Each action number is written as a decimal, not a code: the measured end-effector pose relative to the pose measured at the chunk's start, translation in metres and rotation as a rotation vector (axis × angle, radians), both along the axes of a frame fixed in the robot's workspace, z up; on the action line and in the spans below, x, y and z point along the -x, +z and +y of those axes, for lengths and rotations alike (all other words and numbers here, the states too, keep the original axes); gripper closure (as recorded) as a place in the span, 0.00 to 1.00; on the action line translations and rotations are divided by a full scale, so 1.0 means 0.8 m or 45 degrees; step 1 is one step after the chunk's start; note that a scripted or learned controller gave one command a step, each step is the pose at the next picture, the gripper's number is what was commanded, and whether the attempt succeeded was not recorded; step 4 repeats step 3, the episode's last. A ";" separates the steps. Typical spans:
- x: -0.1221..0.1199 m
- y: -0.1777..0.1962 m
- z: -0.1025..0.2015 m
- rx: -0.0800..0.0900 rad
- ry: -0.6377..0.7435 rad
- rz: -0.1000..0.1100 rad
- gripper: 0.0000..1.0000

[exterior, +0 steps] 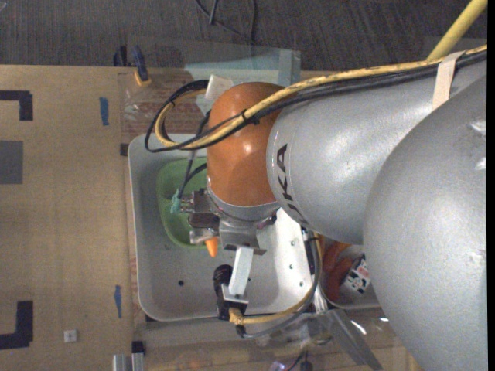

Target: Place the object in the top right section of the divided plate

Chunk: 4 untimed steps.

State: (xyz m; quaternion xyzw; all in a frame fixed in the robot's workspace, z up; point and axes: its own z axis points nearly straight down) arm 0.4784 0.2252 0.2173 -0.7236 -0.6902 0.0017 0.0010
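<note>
The grey robot arm with an orange band point(240, 153) above the wrist reaches in from the right and covers most of the view. It hangs directly above the pincer point(203, 219). The wrist hides the pincer, so it cannot be told whether it is open or closed, or whether it grips anything.

The tan tabletop point(62, 207) extends to the left of the pincer. The shallow white plastic bin point(155, 284) lies beneath the pincer and surrounds it. Its bare floor is exposed to the lower left.

The light green divided plate point(172, 195) lies in this bin, just left of the pincer and partly under the wrist. Its dividers are hidden.

A rounded orange object with a white label point(344, 273) sits well to the right of the pincer, partly under the arm.

The small orange object point(210, 246) shows just below the pincer, at the lower edge of the plate. Which section it occupies cannot be told.

Strips of blue tape point(104, 111) mark the tabletop to the upper left of the pincer.
</note>
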 end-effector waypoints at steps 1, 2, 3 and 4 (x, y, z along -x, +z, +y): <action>-0.014 0.098 -0.076 0.001 -0.303 -0.005 1.00; -0.053 0.049 -0.046 0.001 -0.225 0.000 1.00; -0.008 0.179 -0.086 0.000 0.101 -0.005 1.00; -0.008 0.179 -0.086 0.000 0.101 -0.005 1.00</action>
